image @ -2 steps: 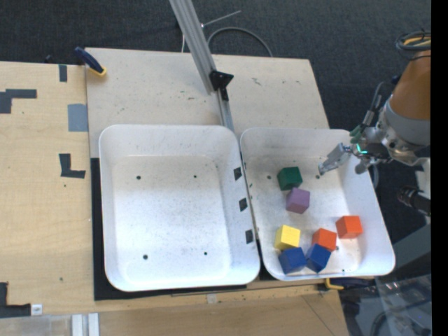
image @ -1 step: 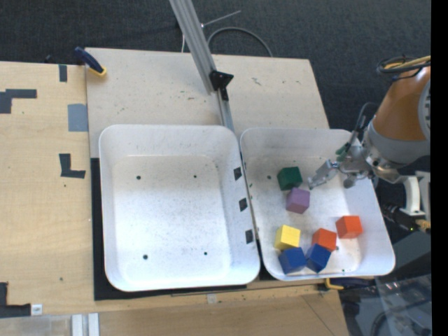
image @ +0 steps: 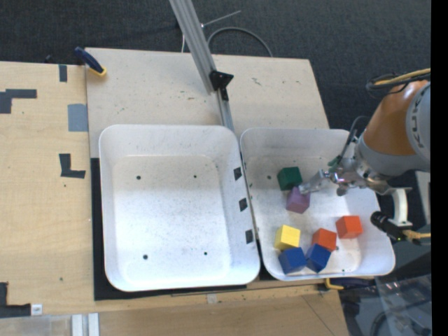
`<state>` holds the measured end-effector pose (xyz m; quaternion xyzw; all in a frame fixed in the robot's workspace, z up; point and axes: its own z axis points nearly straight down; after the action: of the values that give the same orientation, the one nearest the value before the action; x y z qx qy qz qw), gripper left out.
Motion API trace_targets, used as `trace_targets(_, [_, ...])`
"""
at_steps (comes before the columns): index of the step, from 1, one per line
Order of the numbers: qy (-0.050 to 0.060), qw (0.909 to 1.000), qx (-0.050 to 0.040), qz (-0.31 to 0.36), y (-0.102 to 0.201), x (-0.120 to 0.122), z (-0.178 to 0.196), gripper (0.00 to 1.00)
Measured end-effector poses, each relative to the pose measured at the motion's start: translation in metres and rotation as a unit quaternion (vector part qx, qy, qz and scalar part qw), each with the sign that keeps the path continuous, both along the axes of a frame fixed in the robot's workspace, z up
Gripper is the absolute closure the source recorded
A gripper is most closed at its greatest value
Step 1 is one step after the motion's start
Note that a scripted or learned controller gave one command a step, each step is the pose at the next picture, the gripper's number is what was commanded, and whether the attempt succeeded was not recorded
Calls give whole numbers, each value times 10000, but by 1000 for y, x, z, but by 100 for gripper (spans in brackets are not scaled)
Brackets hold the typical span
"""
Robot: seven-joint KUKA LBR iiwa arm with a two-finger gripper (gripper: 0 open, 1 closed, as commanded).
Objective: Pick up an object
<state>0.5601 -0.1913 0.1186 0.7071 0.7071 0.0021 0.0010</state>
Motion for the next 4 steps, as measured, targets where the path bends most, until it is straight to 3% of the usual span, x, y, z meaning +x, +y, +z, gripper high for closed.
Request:
trace_targets(1, [-68, 10000, -32, 6, -1, 5, -3, 0])
trace_targets(2, [-96, 9999, -41, 3, -1, 7, 9, 100])
trace_targets(3, [-2, 10000, -15, 11, 4, 13, 69, 100])
trace_targets(4, [-5, 10000, -17, 10, 5, 15, 122, 100])
